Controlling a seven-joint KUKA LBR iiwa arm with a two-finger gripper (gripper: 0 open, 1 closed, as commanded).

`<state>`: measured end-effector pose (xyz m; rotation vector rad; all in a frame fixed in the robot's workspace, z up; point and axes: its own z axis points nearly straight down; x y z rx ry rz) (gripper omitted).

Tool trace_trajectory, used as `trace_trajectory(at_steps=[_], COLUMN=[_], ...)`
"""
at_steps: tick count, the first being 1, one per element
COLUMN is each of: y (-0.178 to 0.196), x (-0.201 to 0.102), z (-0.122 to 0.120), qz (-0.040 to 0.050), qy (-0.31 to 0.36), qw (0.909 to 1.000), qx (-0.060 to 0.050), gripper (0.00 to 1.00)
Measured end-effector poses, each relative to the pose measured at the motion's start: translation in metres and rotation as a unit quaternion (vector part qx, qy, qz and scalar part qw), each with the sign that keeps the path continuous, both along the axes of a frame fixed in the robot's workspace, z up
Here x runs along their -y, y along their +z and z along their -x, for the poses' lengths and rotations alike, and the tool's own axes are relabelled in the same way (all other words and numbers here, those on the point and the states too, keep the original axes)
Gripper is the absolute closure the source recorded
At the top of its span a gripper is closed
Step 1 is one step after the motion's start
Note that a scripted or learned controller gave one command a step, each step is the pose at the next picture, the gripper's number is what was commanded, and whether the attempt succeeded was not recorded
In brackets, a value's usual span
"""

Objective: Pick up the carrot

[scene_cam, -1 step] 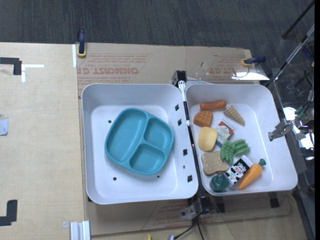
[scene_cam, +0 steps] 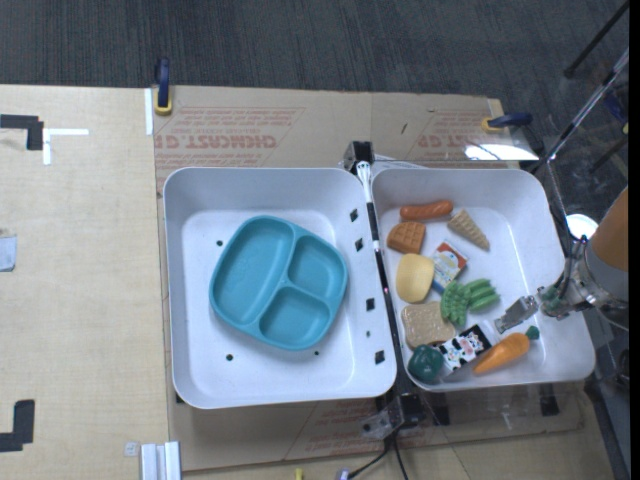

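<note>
Cardboard (scene_cam: pixel 230 128): red letters are showing upside down, too blurry to read.
Small box (scene_cam: pixel 449 264): its label is looking too tiny to read.

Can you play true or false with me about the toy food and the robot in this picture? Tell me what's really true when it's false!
1. The carrot lies in the right bin. True.
2. The blue plate sits in the same bin as the carrot. False: it sits in the left bin.
3. The gripper is holding the carrot. False: the carrot lies on the bin floor, apart from the gripper at the bin's right side.
4. The sausage lies near the far side of the right bin. True.
5. The blue plate has food on it. False: all the toy food is in the right bin.
</note>
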<state>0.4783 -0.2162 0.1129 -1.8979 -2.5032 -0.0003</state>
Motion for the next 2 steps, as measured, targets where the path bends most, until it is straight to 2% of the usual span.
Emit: trace_trajectory(at_steps=[1, 2], y=[-0.022, -0.021], x=[-0.061, -0.042], z=[-0.001, 0.0], qz=[0.0, 0.0006], qy=[-0.064, 0.083], qw=[0.9979, 0.9965], qx=[0.0, 0.001], gripper=[0.0, 0.0])
